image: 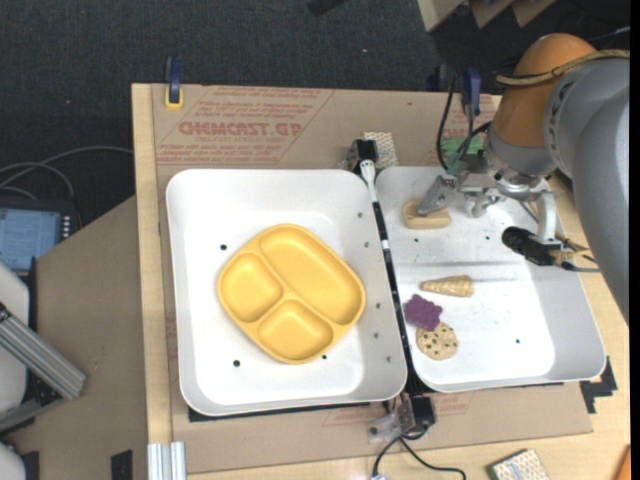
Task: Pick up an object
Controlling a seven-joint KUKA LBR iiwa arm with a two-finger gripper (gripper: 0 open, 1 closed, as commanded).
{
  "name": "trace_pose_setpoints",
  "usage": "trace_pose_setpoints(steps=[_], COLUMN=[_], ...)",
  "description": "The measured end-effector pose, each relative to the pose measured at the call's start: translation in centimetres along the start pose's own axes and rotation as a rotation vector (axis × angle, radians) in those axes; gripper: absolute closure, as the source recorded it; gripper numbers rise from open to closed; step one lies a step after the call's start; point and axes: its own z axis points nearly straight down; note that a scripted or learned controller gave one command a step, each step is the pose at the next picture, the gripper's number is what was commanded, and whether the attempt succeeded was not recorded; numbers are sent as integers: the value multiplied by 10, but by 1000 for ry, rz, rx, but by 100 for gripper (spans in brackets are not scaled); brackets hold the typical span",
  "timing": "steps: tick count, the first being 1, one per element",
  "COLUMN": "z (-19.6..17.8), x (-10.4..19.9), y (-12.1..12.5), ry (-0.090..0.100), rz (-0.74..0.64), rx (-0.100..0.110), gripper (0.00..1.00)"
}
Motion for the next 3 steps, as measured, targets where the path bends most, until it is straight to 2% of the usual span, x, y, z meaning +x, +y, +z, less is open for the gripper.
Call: trace_pose_setpoints(steps=[1, 2, 3], z=[-1, 0, -1], x=[16, 10, -27], y=[-78, 1, -95], ry=[-1, -3, -2], rz=[6, -2, 10], rx=[-5, 1, -4], gripper=[0, 0, 0])
